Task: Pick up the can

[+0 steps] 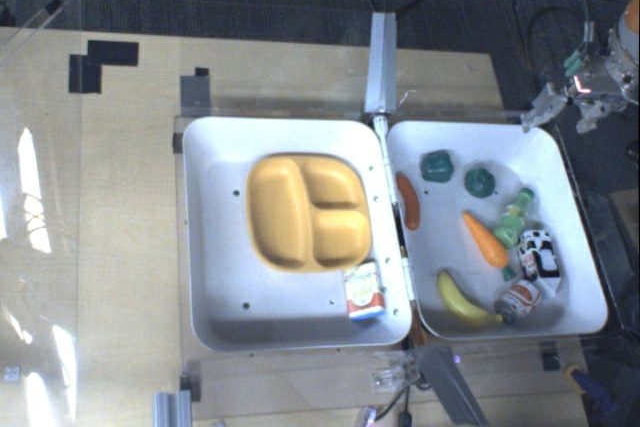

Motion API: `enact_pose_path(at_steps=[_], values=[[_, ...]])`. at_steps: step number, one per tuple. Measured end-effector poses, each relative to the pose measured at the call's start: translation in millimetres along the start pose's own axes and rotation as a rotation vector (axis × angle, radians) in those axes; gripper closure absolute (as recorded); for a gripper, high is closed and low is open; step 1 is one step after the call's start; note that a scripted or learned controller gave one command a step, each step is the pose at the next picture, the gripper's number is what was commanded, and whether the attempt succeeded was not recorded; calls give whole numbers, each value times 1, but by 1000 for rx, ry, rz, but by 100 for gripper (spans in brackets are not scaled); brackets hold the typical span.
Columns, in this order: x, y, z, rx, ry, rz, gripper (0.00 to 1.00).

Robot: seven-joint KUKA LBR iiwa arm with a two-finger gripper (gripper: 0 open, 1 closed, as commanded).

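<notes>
Camera view has the gripper (583, 93) parked way out past the far right corner of the right bin (575, 177), above the bench edge and not over anything yet. So I'd call this the very start: nothing grabbed, the approach not even begun. Whether the pincer is wide or narrow, honestly can't tell, it's a small blurry cluster up there.

The can (519, 301) sits in the near right part of the right bin, lying tipped on its side by the look of it. It's silvery with a red and white label, one end facing the camera. It's crowded: the banana (463, 300) is just beside it on the left, and the black and white cow-print carton (541, 253) touches or nearly touches it on the far side. The carrot (486, 239) and a green bottle (514, 217) are close too.

Next move, I reckon, is a long swing toward the near side of the bin, then a drop straight onto the can without clipping the banana or carton. Round and on its side, it'll probably roll if nudged.
</notes>
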State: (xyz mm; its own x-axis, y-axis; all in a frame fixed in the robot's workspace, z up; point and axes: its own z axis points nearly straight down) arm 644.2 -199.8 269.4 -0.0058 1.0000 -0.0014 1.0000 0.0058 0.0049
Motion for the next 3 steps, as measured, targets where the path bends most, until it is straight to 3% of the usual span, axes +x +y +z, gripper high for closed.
enact_pose_path(at_steps=[1, 2, 3], values=[[-4, 10, 116, 1, 0, -110, 0], [28, 21, 183, -1, 0, 271, 0], [30, 23, 170, -7, -2, 262, 100]])
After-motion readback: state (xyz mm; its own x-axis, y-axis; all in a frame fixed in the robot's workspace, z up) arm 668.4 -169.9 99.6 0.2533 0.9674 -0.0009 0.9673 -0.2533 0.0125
